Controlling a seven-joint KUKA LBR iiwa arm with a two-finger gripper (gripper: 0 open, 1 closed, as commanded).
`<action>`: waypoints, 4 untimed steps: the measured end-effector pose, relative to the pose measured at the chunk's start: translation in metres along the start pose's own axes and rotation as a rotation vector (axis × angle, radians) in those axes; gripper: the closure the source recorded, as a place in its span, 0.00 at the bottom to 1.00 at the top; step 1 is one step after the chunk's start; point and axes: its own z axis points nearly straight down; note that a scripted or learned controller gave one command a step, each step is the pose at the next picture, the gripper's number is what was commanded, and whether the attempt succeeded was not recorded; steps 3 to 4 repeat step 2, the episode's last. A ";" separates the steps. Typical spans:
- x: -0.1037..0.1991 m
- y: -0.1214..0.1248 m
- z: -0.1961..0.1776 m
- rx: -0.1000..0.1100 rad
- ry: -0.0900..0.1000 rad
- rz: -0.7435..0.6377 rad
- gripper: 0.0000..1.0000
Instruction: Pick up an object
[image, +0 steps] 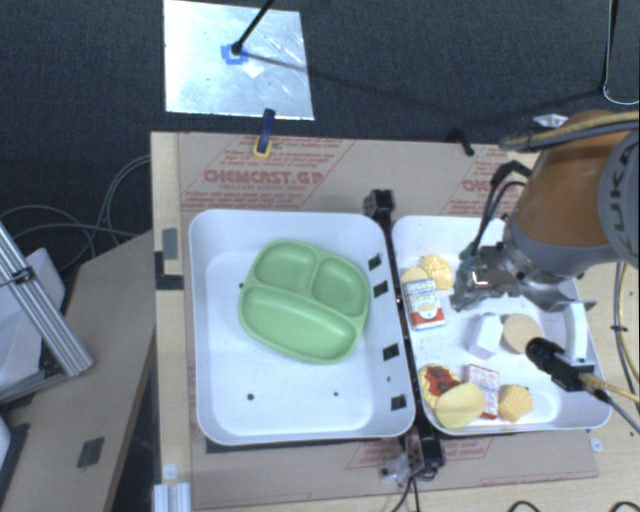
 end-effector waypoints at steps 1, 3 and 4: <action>0.008 -0.003 0.018 0.002 0.000 -0.001 1.00; 0.000 -0.006 0.000 -0.001 -0.001 0.002 1.00; 0.000 -0.006 0.000 -0.001 -0.001 0.002 1.00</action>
